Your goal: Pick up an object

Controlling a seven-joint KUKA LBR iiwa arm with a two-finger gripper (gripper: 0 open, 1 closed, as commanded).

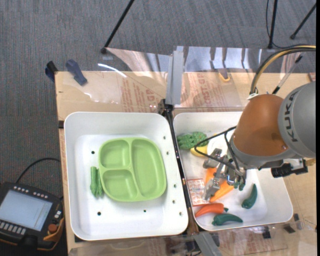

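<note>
Arm: the grey arm (pixel 288 127) comes in from 3 o'clock and leans down over the right bin (pixel 277 209).
Claw: the claw (pixel 220 181) is low in the right bin, right over an orange carrot (pixel 220 184). I cannot tell if it is grabbing anything.
Right bin: a green leafy toy (pixel 191 140) sits at 11 o'clock. A dark green pepper (pixel 249 196) lies at 4 o'clock from the claw. A red chili (pixel 209 209) and another green pepper (pixel 226 219) lie near the front wall, at 6 o'clock. A small card (pixel 195 186) lies just beside the claw at 9 o'clock.
Left bin: the left bin (pixel 80 127) holds a light green plate (pixel 132 169) with three parts. A green pea pod (pixel 96 182) lies touching the plate at 9 o'clock.
Counter: the counter (pixel 122 87) is brown.
</note>
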